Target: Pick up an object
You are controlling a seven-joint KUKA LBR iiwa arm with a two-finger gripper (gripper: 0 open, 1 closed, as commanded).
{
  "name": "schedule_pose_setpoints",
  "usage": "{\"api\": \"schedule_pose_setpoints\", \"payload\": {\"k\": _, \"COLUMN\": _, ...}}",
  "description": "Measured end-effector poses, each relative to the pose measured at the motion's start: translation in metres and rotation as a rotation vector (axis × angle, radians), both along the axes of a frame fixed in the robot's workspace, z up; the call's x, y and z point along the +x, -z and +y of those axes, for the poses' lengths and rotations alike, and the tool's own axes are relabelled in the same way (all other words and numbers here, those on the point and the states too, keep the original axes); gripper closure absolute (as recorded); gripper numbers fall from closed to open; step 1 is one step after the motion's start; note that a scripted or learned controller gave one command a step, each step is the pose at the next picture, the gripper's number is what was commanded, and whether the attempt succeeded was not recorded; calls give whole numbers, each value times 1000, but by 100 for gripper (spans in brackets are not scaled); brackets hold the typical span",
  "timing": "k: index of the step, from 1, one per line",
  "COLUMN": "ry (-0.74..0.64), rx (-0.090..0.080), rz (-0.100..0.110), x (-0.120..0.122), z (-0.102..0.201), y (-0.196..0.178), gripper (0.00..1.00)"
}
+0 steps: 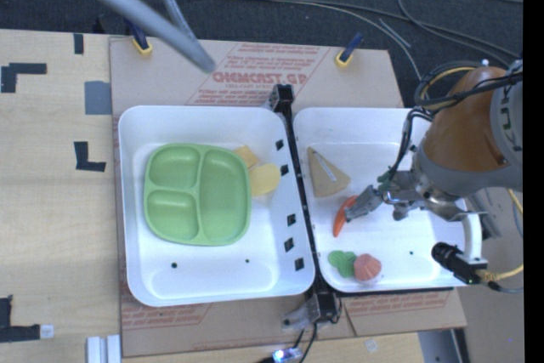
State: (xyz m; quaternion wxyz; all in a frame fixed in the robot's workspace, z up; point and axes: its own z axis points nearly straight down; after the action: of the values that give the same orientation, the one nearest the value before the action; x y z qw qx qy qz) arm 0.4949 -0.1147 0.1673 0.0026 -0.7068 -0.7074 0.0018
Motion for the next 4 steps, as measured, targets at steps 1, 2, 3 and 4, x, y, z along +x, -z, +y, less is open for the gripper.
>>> {"api": "schedule_pose_setpoints", "payload": {"k": 1, "ry": 1, "rx": 0, "rz": 2, "x": 0, "z": 2, "y": 65, "gripper": 0}}
{"api": "schedule_pose_setpoints", "payload": {"k": 2, "ry": -1, "rx": 1, "rz": -2, "x": 1, "z": 2, "y": 51, "gripper": 100}}
{"api": "schedule_pose_setpoints", "payload": {"k": 3, "ry": 0, "rx": -2, "rz": -10, "x": 1, "z": 1, "y": -12, "gripper": 100}}
{"api": "schedule_pose_setpoints", "payload": {"k": 4, "ry": -2, "rx": -2, "rz": -11, "x": 5, "z": 11, "y": -68, "gripper": 100}}
